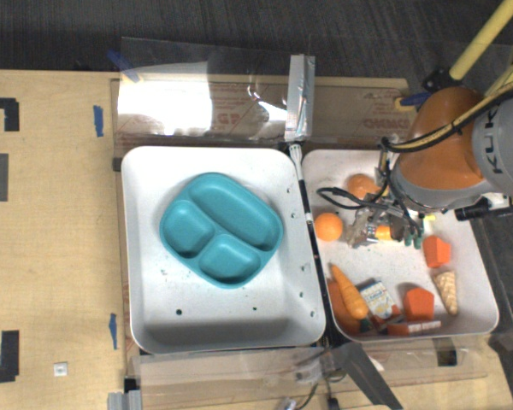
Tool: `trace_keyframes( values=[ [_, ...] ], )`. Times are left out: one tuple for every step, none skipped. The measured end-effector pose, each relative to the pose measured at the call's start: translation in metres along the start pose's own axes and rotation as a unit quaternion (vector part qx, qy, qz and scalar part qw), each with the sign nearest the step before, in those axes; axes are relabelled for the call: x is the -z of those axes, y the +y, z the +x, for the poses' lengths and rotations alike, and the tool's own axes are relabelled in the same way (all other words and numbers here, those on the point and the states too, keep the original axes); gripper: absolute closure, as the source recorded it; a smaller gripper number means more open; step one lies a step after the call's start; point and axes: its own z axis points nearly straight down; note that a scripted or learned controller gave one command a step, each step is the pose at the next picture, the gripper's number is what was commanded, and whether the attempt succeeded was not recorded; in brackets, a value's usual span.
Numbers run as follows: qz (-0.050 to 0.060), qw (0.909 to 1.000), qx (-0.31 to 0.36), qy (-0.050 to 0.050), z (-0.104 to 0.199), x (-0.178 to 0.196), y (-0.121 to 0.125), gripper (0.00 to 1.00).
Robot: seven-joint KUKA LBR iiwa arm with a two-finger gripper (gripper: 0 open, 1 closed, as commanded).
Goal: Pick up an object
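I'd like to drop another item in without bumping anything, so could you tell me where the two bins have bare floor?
Left bin: bare floor all around the teal tray, widest along the near edge. Right bin: crowded; the gripper works between the orange ball and orange block, and the carrot and cone fill the near side.

The grey arm [496,148] is seen entering from the right, its orange band [440,139] set above the wrist and tilted toward the far side. The wrist is pointed down and to the left. The gripper [372,227] is carried low at the arm's left end, and its fingers cannot be made out amid the cabling
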Motion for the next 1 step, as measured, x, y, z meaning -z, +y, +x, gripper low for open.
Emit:
trace_keyframes(
  values=[
    [-0.001,0.9994,-0.034,0.006,-0.0415,0.0863,0.0747,1.0]
  ],
)
